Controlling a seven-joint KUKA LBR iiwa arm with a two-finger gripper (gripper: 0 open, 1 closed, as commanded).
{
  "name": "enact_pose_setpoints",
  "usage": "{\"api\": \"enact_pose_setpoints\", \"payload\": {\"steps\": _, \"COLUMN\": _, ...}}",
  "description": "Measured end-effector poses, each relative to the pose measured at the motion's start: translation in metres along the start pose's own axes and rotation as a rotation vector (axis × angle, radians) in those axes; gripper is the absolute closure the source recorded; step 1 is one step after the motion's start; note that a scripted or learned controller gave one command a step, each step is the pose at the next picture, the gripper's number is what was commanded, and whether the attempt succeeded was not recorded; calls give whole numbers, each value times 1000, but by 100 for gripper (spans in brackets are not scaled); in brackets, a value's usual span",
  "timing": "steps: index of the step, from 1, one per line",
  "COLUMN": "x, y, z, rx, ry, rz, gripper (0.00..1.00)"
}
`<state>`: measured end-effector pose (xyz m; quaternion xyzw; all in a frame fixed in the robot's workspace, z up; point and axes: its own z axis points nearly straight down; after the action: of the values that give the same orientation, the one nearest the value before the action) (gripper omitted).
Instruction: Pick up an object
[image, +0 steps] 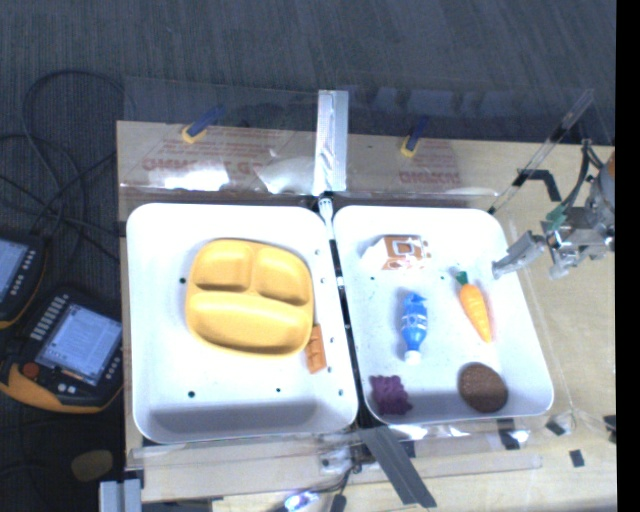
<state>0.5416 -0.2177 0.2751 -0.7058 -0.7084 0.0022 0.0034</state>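
Likely light and stiff, that carrot (476, 308): hard plastic by the look, smooth and tapered, so prone to slipping toward the thin tip. Best pinched across the thick upper end, just below the green top. Orange, short, pointing down toward 5 o'clock. Lying in the right bin (530, 330) at about 3 o'clock, apart from the blue bottle (413, 323) at 9 o'clock of it and the brown ball (482, 387) at 6. Gripper (575, 245) hanging at 2 o'clock of the carrot, outside the bin rim; jaw state cannot tell. Nothing visibly held.
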Motion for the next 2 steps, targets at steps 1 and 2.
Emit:
{"api": "enact_pose_setpoints", "payload": {"steps": 1, "x": 11, "y": 22, "z": 133, "rx": 1, "ry": 0, "rz": -4, "gripper": 0}}
{"api": "enact_pose_setpoints", "payload": {"steps": 2, "x": 6, "y": 48, "z": 177, "rx": -8, "ry": 8, "rz": -11, "gripper": 0}}
